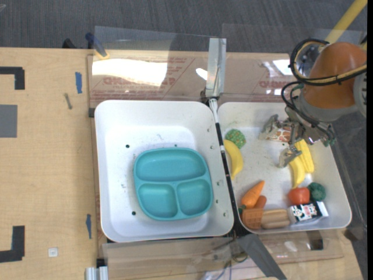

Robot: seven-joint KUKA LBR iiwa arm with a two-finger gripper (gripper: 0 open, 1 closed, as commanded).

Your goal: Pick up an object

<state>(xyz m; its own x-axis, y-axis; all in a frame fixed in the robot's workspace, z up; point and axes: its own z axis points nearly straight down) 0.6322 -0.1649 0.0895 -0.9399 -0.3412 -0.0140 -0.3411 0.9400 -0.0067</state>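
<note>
- We take the right white bin (pixel 344 198) as our landmark; it holds all the small objects that could be picked up.
- Near the right side of that bin lies a yellow banana (pixel 302 163), and the gripper (pixel 296 140) sits just above and touching or nearly touching its upper end.
- We cannot tell how the gripper is set: its tip is a dark tangle against a crumpled printed packet (pixel 278 130), and nothing is clearly shown grasped in it.
- In the bin's near right corner we see a red tomato-like piece (pixel 299 195), a dark green round piece (pixel 317 191) beside it, and a small black-and-white carton (pixel 308 212) in front of both.
- Along the bin's near edge lie a tan wooden cylinder (pixel 274 218) and an orange carrot (pixel 252 195), close together.
- By the bin's left wall we find a second banana (pixel 235 158) with a green leafy piece (pixel 235 137) just behind it.
- Over the bin's far right corner hangs the arm (pixel 331 74), its orange band wrapped in black cables.
- Left of the landmark bin, touching it, stands the left white bin (pixel 116 121), holding a teal divided tray (pixel 173 182) with three compartments.
- Both bins rest on the counter (pixel 41 156), a light wooden surface.
</note>
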